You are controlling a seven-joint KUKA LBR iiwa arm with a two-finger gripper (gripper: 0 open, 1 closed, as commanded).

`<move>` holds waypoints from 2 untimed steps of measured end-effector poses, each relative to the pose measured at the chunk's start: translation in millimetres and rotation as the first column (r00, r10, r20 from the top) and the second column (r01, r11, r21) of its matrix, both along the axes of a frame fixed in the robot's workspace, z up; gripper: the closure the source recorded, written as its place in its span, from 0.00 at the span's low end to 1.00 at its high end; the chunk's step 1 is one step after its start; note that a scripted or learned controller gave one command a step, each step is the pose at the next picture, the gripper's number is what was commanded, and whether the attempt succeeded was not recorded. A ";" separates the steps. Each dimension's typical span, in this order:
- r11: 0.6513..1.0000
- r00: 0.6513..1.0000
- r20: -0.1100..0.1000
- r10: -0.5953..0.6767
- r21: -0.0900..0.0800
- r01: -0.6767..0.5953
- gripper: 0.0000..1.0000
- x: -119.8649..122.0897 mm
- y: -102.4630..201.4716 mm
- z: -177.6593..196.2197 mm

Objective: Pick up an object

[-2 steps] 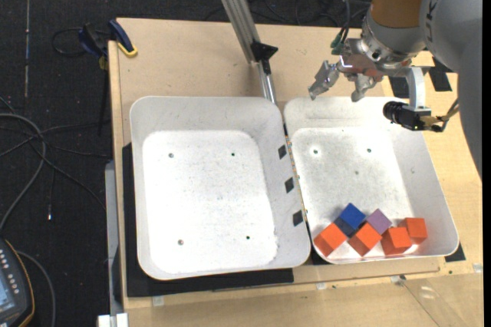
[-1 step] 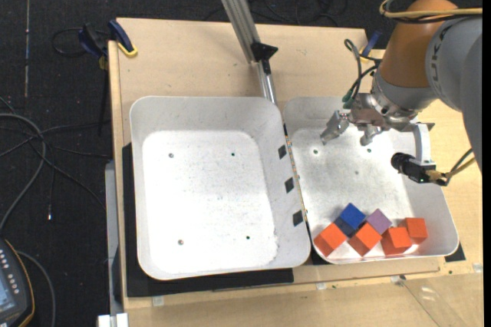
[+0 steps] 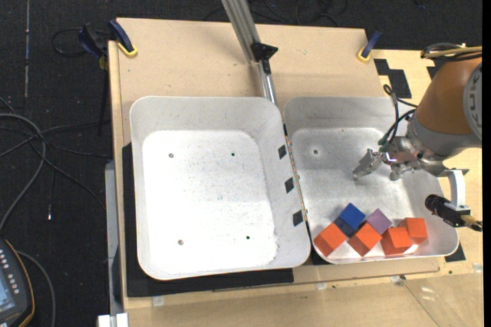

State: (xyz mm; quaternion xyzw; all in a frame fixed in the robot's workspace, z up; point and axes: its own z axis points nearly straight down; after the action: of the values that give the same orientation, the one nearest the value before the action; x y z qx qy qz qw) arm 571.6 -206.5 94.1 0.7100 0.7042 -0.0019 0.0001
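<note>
In the right-hand bin (image 3: 330, 114), the gripper (image 3: 378, 163) hangs over the bare white floor near the middle, its grey fingers (image 3: 364, 166) spread apart with nothing between them. The arm (image 3: 449, 107), with its orange band, reaches in from the right edge of the bench (image 3: 192, 57). The blocks sit well apart from the fingers, clustered along the bin's near wall: a blue block (image 3: 351, 218) closest to the gripper, a purple block (image 3: 378, 222) just beside it, and orange blocks around them, one at the left end (image 3: 331, 239), one in front between blue and purple (image 3: 365, 239), and two at the right (image 3: 397, 239) (image 3: 416, 229). All of them rest on the bin floor, touching or nearly touching one another. The left-hand bin (image 3: 203, 187) lies alongside, its rim meeting the right bin's.
</note>
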 end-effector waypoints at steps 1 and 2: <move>1.000 1.000 0.005 0.006 0.001 -0.006 1.00 3.7 5.3 11.9; 1.000 1.000 0.007 0.006 0.001 -0.006 1.00 4.0 5.1 21.7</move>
State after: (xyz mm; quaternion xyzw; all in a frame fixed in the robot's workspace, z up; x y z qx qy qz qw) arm 575.6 -201.4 115.8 0.7079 0.7063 0.0009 0.0024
